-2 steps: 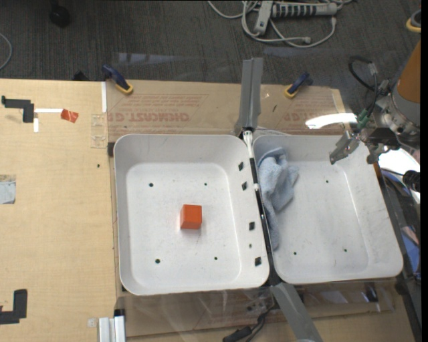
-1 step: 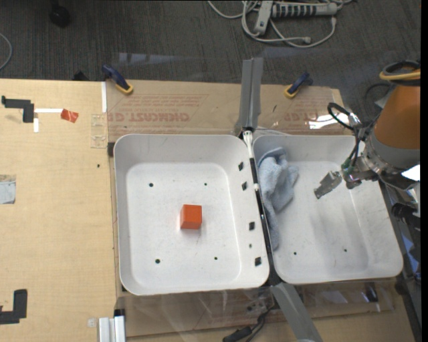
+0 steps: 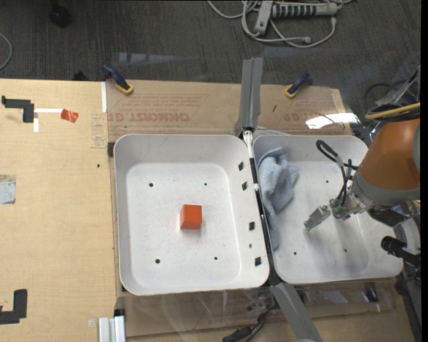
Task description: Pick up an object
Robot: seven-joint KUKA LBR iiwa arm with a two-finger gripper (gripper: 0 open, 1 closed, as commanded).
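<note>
Small orange-red cube (image 3: 191,217) sits flat near the middle of the left bin (image 3: 134,220), and a crumpled grey-blue cloth (image 3: 277,180) lies bunched against the right bin's (image 3: 321,267) left wall.

Cardboard-topped desk (image 3: 53,220) with clamps and floor clutter

Two blue-and-yellow clamps (image 3: 118,79) (image 3: 297,85) grip the cardboard's far edge. A small red tag (image 3: 69,115) and black brackets (image 3: 19,107) sit at the left. White cables and a power strip (image 3: 294,9) lie on the dark floor beyond.
</note>
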